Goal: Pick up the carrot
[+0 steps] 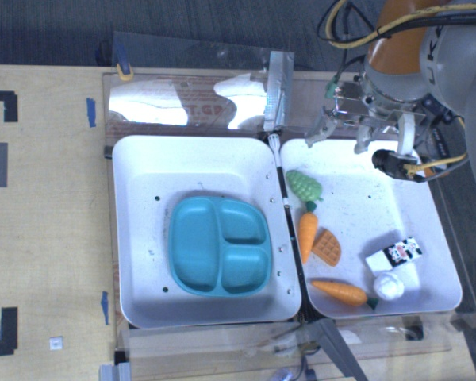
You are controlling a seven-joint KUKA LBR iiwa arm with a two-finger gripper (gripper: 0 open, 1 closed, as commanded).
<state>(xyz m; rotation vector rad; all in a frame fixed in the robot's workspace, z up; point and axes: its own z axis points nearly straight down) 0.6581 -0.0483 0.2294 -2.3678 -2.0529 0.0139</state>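
Observation:
Two orange carrots lie in the right bin (428, 213). One carrot (307, 233) stands lengthwise by the bin's left wall, touching an orange waffle piece (327, 247). The other carrot (339, 292) lies crosswise near the front edge, with a green stub at its right end. My gripper (337, 141) hangs over the far edge of the right bin, well behind both carrots. It is open and nothing is between its fingers.
A green leafy toy (303, 186) sits just behind the upright carrot. A white bottle (389, 286) and a cow-patterned carton (402, 252) rest at the front right. The left bin (135, 173) holds a blue divided plate (220, 244). A black cable loop (393, 165) hangs beside the wrist.

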